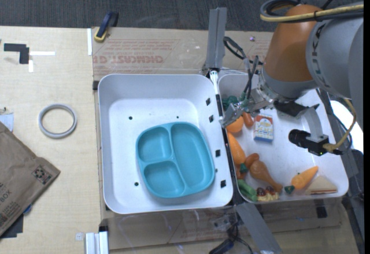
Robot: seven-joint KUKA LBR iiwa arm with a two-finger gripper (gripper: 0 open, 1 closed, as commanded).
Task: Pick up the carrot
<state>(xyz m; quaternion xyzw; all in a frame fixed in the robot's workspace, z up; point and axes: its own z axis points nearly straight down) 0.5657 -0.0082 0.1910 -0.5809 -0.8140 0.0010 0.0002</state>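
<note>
- A light wooden surface (52, 73) carries two shallow white bins side by side, with dark carpet beyond its far edge.
- The carrot (235, 147) lies in the right bin (340, 173), hard against that bin's left wall, its narrow end pointing toward the far side and its broad end toward the near side.
- Just beyond the carrot's narrow end sits a round orange toy (235, 126), touching it or nearly so.
- The gripper (233, 113) hangs directly over that round orange toy, at the far left corner of the right bin and close to the carrot's tip; from this angle I cannot tell whether it is spread or closed, and nothing is seen held in it.
- The grey arm with its orange band (292, 44) reaches in from the right, cables trailing around the wrist.
- A small white, red and blue carton (264, 129) lies near the gripper, toward the bin's middle.
- A brownish pear-shaped toy (263, 170) and a small red-orange piece (252, 159) lie just right of the carrot's broad end.
- Along the near wall lie a green vegetable (247, 190), dark grapes (266, 192), an orange tapered toy with a green end (305, 177) and a sandwich wedge (322, 187).
- The left bin (105, 131) holds a blue divided plate (173, 159).
- A ring of tape (58, 120) and a cardboard box (17, 180) rest on the surface, well left of both bins.
</note>
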